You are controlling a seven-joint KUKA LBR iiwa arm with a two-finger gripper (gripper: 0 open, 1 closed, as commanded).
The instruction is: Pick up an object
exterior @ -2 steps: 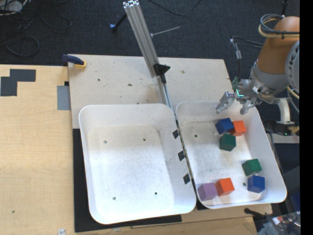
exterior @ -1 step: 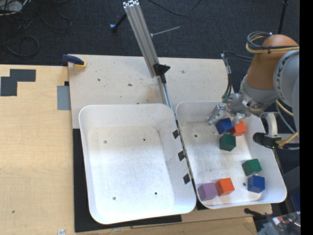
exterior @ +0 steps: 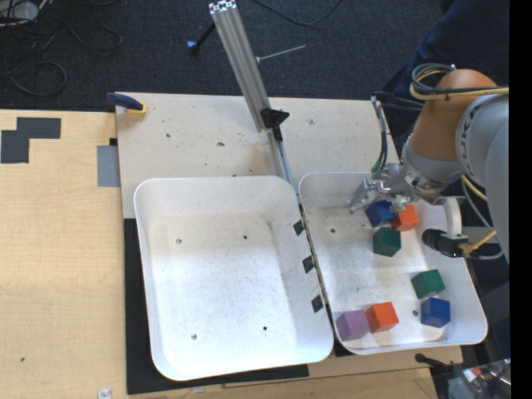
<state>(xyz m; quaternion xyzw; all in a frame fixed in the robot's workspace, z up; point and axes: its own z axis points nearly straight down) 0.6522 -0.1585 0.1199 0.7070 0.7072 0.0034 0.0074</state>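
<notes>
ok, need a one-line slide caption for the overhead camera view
Gripper low in the right bin beside a blue block, with six more coloured blocks scattered nearby.

Robotics lab: bench (exterior: 199,131), bins (exterior: 216,223), floor cables (exterior: 33,65).

Arm enters from the right edge: grey link, orange band (exterior: 449,123) above the wrist, bent steeply down and to the left. Wrist tilted, pointing down-left. Gripper (exterior: 376,199) sits low, metal finger hardware angled toward the left (finger gap too small to read at this slant). Cables loop around the orange section and trail down the wrist.
</notes>
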